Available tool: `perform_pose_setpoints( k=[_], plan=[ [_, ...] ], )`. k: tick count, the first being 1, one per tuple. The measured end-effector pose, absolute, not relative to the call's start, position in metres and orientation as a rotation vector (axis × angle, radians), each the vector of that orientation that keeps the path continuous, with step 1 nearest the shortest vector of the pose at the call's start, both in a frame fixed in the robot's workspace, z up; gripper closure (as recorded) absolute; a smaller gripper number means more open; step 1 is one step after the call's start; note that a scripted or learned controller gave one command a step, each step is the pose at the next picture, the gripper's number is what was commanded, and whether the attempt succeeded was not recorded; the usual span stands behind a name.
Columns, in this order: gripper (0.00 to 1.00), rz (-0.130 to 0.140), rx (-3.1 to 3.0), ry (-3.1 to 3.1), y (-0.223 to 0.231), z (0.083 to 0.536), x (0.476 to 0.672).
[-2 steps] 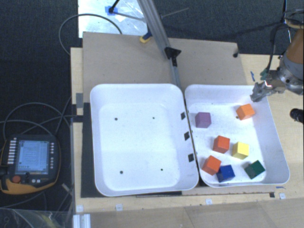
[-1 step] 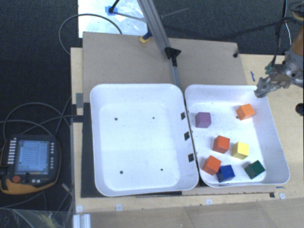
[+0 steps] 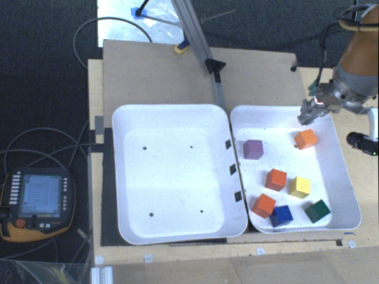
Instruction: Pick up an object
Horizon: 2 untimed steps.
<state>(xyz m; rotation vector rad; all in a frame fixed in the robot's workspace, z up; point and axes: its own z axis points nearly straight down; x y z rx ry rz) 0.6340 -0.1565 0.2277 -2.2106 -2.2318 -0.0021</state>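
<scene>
Nearest the camera, in the right bin (image 3: 350, 209): blue cube (image 3: 282, 215), orange cube (image 3: 264, 205) just beside it at 10 o'clock, green cube (image 3: 318, 210) at 3 o'clock. Yellow cube (image 3: 299, 186) and second orange cube (image 3: 276, 179) sit mid-bin; purple cube (image 3: 253, 149) further up. Third orange cube (image 3: 306, 139) lies at 6 o'clock from the gripper (image 3: 309, 112), near it but apart. Gripper state: cannot tell. Left bin (image 3: 127, 117) at 9 o'clock.

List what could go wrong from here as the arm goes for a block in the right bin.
1. The gripper hangs by the far rim of the right bin, so a descent could clip that rim.
2. The orange block and blue block look pressed together; a grab may nudge both.
3. The green block sits near the bin's wall, leaving little room.
</scene>
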Motion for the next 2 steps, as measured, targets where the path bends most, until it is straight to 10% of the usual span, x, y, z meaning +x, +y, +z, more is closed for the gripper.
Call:
perform_pose_setpoints(
  k=[2],
  plan=[
    [1.00,-0.004,-2.210,-2.233,-0.059,0.218,0.633]
  ],
)
